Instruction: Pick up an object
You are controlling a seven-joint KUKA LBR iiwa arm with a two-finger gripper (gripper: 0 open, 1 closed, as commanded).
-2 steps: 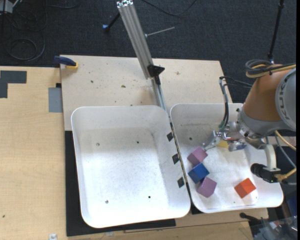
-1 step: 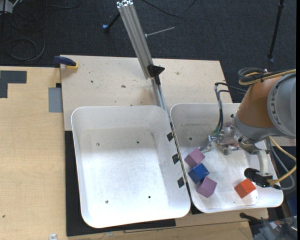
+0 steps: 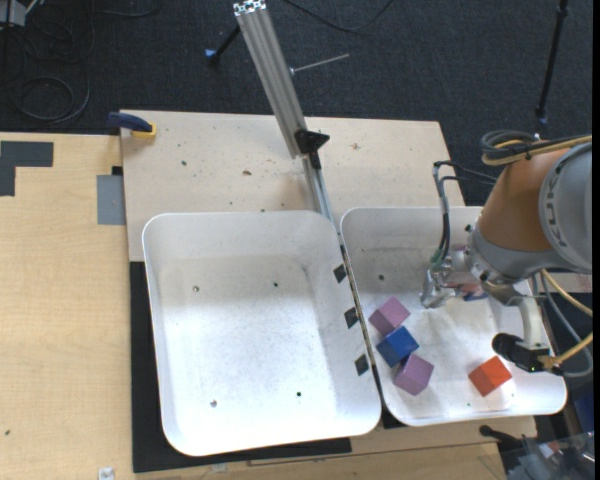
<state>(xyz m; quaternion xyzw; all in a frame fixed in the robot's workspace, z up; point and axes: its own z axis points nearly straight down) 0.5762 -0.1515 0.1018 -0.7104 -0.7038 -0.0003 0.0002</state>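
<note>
Within the right bin point(image 3: 380, 230), I see the gripper point(image 3: 435, 293) above and right of the blue cube point(image 3: 398, 344); jaw state I cannot tell. Two purple cubes flank blue; orange cube point(image 3: 491, 376) sits further right.

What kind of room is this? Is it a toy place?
Probably a robot lab. A robot arm reaches over two white bins, coloured blocks lie in one, and cables sprawl on the floor.

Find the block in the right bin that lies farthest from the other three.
The orange block. It sits alone near the right bin's front right corner, while the blue block and two purple blocks cluster together by the left wall.
</note>
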